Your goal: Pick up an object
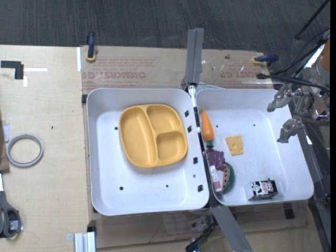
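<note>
four toys (234,145) beside divided plate (153,135)

Left bin (100,193): divided plate (153,135), central. Right bin (294,188): carrot (207,126) against the left wall; grapes (214,159) and watermelon slice (227,177) in front of it; cheese slice (234,145) mid-bin; small carton (262,189) near the front wall. Table (47,203), left of both bins: tape ring (23,150).

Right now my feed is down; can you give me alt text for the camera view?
The pincer hangs over the right bin's right edge, holding nothing. That bin has a carrot, a cheese slice, purple grapes, a watermelon slice and a small black-and-white carton. The left bin holds a yellow divided plate.
</note>
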`<action>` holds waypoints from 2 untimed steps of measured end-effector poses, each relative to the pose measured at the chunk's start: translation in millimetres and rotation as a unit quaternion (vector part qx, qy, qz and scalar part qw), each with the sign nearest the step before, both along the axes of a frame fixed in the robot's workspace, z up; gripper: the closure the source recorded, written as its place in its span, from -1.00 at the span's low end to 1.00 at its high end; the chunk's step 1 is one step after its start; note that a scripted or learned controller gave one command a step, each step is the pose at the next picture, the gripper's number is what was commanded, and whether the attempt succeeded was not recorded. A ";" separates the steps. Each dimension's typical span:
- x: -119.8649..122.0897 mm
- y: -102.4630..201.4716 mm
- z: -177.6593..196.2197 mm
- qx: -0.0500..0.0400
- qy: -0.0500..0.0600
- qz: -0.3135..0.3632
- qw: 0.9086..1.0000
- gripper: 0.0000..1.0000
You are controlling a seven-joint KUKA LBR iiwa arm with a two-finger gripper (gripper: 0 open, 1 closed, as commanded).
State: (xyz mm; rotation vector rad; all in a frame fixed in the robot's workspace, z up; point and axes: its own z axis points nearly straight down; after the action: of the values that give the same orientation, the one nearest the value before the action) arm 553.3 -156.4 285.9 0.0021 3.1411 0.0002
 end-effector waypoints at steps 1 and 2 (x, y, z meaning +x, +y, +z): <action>-74.1 -48.8 -38.6 0.000 0.000 -0.120 0.993 -1.00; -52.1 -37.6 -178.4 0.000 0.000 -0.256 0.967 -1.00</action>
State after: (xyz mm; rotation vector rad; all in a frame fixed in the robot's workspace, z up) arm 501.2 -194.0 107.5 0.8065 3.0357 0.0000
